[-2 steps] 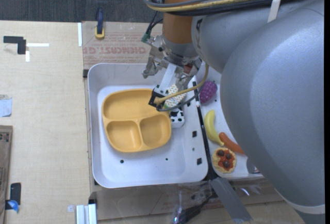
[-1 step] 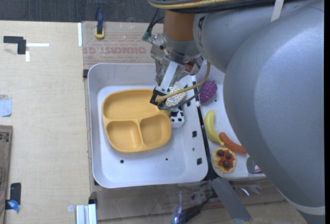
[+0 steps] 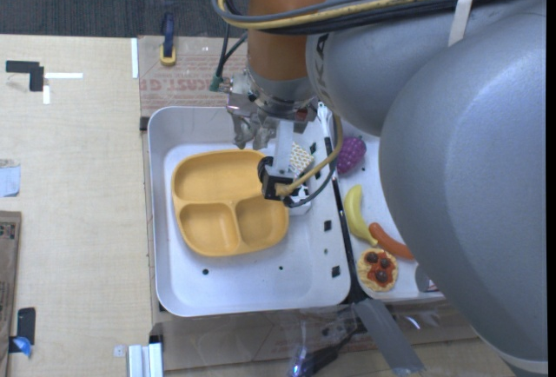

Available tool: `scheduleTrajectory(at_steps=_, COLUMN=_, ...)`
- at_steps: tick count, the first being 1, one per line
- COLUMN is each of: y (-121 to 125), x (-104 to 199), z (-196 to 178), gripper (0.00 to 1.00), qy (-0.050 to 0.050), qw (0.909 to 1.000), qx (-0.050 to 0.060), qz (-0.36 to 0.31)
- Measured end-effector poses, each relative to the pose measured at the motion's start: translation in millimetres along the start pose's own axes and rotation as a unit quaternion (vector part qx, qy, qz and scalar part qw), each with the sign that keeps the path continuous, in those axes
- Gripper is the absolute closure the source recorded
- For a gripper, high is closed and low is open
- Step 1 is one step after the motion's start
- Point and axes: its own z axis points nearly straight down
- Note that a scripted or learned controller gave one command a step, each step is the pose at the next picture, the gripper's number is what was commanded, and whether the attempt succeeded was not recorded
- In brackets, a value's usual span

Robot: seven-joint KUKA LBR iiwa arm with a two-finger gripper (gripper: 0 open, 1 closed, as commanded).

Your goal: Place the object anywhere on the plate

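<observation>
A yellow plate [image 3: 221,201] with three compartments lies in the left white bin [image 3: 162,236]. My gripper [image 3: 250,134] hangs over the plate's far right rim, under the orange wrist band. Just right of it, by the wall between the bins, is a pale checkered object [image 3: 301,157], partly hidden by the robot's bracket. Whether the gripper touches it is not visible.
The right bin [image 3: 334,232] holds purple grapes [image 3: 351,153], a yellow banana [image 3: 354,212], an orange-red carrot [image 3: 389,241] and a small round tart [image 3: 379,271]. The grey arm covers most of the right side. A wooden bench top [image 3: 69,193] stretches to the left.
</observation>
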Motion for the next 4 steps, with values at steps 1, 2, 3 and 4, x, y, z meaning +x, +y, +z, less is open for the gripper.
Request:
scheduleTrajectory(at_steps=1, y=-42, x=-43, z=46, gripper=1.0, qy=0.0, qw=0.9942, qx=0.001, qz=0.107)
scheduleTrajectory(at_steps=2, y=-75, x=-14, z=36, gripper=1.0, qy=0.0, qw=0.9978, qx=0.0, qz=0.066)
scheduleTrajectory(at_steps=3, y=-117, x=-15, z=67, gripper=1.0, qy=0.0, qw=0.9682, qx=0.001, qz=0.25)
scheduleTrajectory(at_steps=4, y=-115, x=-36, z=121, gripper=1.0, qy=0.01, qw=0.9797, qx=-0.011, qz=0.2)
